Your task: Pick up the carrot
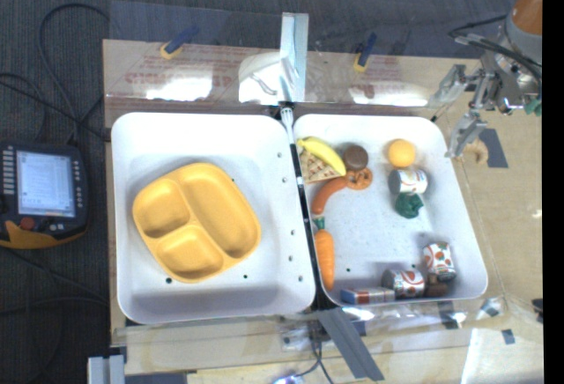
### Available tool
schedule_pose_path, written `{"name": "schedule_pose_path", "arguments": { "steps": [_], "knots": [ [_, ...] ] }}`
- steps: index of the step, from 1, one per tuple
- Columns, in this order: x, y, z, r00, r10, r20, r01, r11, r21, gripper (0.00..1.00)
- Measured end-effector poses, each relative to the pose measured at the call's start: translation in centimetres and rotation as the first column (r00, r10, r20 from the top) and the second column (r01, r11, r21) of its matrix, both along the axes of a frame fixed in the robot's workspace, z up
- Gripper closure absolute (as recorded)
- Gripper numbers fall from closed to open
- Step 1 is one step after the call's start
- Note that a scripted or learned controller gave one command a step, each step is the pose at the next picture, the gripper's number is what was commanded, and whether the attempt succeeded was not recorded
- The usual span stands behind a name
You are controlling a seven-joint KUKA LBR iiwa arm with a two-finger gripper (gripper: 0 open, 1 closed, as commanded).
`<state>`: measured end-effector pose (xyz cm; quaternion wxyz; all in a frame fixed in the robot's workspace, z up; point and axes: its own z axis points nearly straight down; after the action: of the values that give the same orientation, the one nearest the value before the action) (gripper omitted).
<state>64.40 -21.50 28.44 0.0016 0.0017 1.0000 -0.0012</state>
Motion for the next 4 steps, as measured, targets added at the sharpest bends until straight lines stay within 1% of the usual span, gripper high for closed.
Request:
{"name": "schedule_pose_path", "arguments": {
  "steps": [1, 2, 3, 4],
  "knots": [
    [0.1, 0.0, 1.1, 1.000, 0.000, 0.005, 0.000, 1.000, -0.004, 1.00],
    [-8.6, -0.9, 4.6, 0.997, -0.081, 0.005, 0.081, 0.997, -0.001, 1.00],
    [-15.9, -0.9, 3.6, 1.000, 0.024, 0.000, -0.024, 1.000, 0.000, 1.00],
    [-15.0, -0.6, -11.0, 0.998, 0.064, -0.014, -0.064, 0.998, 0.008, 1.00]
  ]
}}
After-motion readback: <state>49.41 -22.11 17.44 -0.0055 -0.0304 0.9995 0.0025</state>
